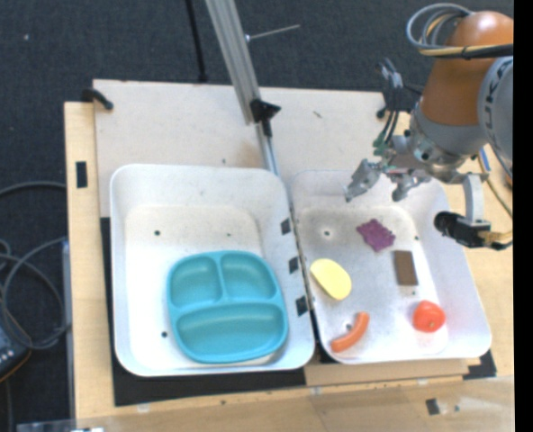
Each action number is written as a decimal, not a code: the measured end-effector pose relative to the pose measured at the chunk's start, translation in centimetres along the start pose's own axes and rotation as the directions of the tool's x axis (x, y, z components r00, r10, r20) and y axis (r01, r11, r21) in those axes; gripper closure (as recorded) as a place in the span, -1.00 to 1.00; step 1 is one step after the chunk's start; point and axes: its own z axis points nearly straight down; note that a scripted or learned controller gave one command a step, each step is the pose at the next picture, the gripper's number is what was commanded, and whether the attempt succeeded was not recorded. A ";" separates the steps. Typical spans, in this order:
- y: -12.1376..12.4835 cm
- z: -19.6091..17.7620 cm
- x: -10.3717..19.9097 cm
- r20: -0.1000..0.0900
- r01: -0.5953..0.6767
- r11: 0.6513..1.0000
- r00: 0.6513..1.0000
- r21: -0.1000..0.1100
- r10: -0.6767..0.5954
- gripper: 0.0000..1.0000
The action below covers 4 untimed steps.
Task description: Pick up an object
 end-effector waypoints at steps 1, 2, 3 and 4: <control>0.0 0.0 0.0 0.000 0.000 1.000 1.000 0.000 0.000 -1.00; 0.8 4.9 -0.7 0.002 -0.003 1.000 1.000 0.003 0.003 -1.00; 0.9 11.3 -0.7 0.001 -0.005 1.000 1.000 0.005 0.004 -1.00; 1.0 13.4 -0.8 0.003 -0.005 1.000 1.000 -0.003 0.005 -1.00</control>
